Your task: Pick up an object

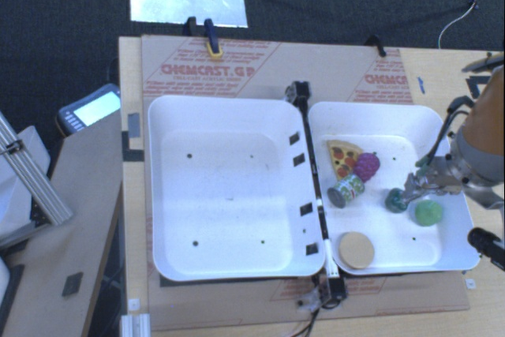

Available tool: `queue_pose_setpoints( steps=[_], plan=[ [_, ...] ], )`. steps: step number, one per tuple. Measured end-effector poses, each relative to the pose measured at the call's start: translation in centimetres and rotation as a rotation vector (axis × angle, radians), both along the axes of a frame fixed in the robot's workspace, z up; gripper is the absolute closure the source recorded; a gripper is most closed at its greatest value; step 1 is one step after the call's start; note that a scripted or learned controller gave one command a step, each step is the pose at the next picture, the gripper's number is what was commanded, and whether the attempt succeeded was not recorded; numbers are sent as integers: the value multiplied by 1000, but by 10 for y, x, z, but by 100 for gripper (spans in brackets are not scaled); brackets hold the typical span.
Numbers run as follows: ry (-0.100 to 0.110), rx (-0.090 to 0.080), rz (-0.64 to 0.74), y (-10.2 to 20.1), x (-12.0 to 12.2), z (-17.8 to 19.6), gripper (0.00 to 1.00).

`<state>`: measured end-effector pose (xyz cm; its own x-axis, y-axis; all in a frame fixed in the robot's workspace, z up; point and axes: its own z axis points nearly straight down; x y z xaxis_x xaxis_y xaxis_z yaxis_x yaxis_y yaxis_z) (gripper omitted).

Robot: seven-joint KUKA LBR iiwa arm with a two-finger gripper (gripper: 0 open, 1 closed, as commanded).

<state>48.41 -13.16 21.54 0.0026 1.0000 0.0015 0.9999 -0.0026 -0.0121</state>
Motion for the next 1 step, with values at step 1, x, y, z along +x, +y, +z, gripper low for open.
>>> queue_pose_setpoints(
  steps=[1],
  plan=[
    [-25,-3,11,34,22,104,100]
  ],
)
